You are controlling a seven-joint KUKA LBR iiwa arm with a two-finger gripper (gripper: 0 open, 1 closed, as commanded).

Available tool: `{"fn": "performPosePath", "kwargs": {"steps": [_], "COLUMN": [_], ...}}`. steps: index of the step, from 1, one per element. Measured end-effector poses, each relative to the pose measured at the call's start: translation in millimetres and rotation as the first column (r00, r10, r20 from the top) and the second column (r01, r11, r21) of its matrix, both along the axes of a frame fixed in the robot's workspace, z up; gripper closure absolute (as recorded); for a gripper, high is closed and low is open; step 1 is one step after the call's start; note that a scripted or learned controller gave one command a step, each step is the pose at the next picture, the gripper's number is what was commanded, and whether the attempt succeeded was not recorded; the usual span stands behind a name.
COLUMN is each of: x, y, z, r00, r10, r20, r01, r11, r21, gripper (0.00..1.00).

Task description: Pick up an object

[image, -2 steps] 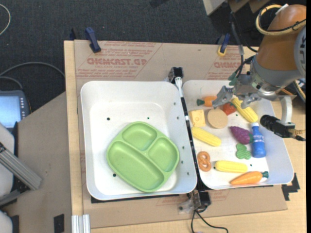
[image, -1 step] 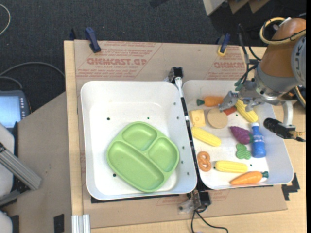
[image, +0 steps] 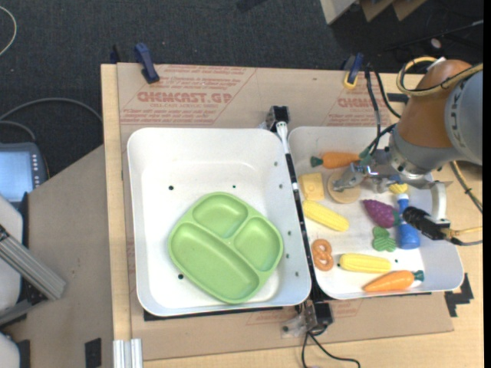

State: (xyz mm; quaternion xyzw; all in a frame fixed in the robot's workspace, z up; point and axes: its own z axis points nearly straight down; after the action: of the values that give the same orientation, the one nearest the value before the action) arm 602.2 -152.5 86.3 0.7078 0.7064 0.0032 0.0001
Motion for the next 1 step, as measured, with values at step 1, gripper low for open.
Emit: {"fn": "performPosePath", "kwargs": {"steps": [1], "x": [52.5], "y": [30.2], "z": [-0.2], "r00": [1.0], "r10": [0.008], "r20": [0.001], "r01": [-0.008], "r11": [1.0], "r21": [-0.005], "gripper": [0.0]}}
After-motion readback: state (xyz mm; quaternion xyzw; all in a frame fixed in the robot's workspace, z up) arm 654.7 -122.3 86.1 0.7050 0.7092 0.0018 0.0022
